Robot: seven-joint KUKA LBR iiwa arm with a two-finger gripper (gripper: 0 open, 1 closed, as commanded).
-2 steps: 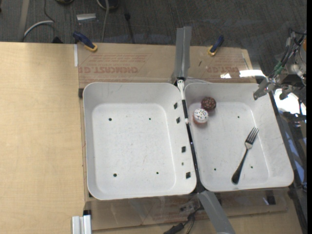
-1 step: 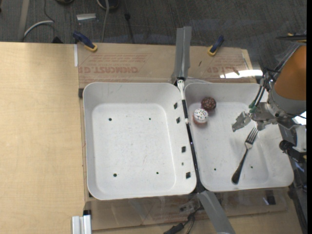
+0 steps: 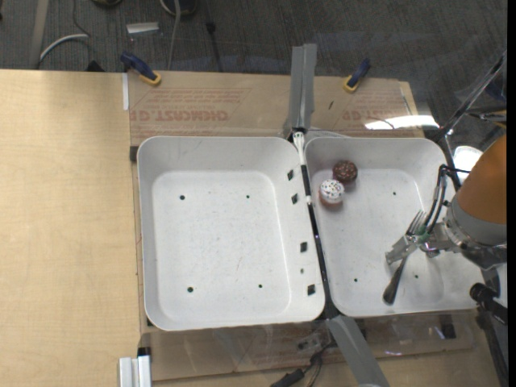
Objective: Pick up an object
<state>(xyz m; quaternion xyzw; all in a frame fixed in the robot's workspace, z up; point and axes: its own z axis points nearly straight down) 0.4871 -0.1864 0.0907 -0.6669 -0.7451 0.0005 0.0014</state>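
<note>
Two small balls lie in the right bin (image 3: 363,293) near its upper left corner. One is a dark brown ball (image 3: 345,170); just below and left of it sits a white ball with dark speckles (image 3: 331,190), and the two nearly touch. My gripper (image 3: 408,251) hangs low over the right part of the same bin, well to the right of and below both balls and apart from them. The arm's orange band (image 3: 490,190) shows at the view's right edge.
The left bin (image 3: 161,216) stands beside the right one, with a dark ridge (image 3: 310,232) where they meet. Both rest on a cardboard sheet (image 3: 210,107) held by clamps. A light wooden tabletop (image 3: 64,216) lies to the left.
</note>
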